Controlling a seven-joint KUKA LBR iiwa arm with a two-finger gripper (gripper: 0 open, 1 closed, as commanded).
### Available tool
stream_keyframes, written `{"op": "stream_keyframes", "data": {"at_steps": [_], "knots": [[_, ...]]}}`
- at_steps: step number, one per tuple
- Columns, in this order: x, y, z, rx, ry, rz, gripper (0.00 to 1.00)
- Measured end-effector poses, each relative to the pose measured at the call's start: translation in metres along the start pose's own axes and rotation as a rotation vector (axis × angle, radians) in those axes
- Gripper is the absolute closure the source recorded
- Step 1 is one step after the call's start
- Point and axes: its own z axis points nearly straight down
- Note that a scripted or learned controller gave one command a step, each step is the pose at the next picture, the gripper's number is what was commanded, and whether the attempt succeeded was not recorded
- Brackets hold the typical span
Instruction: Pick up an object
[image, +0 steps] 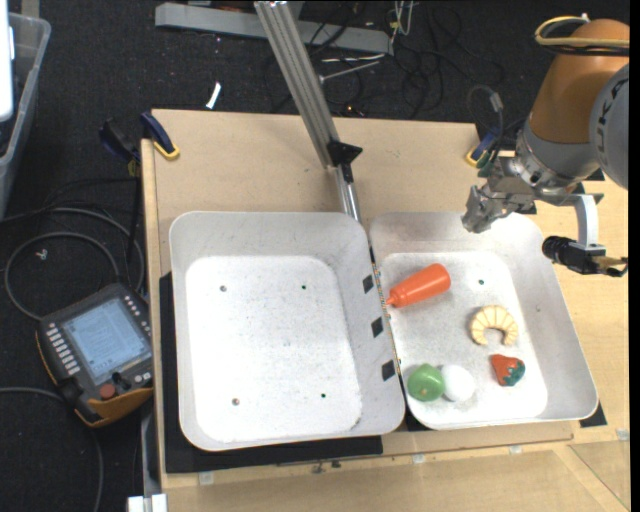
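Observation:
The right bin (530, 290) holds several small items: an orange carrot-shaped piece (419, 285) at its left, a tan croissant (494, 325) in the middle, a red strawberry (507, 370) at the lower right, and a green ball (425, 382) beside a white ball (458, 383) near the front. My gripper (482, 215) hangs over the bin's far edge, up and right of the carrot, apart from every item. Nothing shows between its fingers.
The left bin (265, 330) lies beside the right one. A slanted metal bar (305, 85) runs from the top down to the gap between the bins. A pendant (95, 345) lies on the floor at left. Bare bench surrounds the bins.

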Motion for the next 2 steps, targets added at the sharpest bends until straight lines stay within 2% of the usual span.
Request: {"op": "stream_keyframes", "data": {"at_steps": [1, 2], "knots": [[0.059, -0.004, -0.011, 0.005, 0.004, -0.006, 1.0], [0.111, 0.008, -0.016, 0.003, 0.003, -0.006, 1.0]]}}
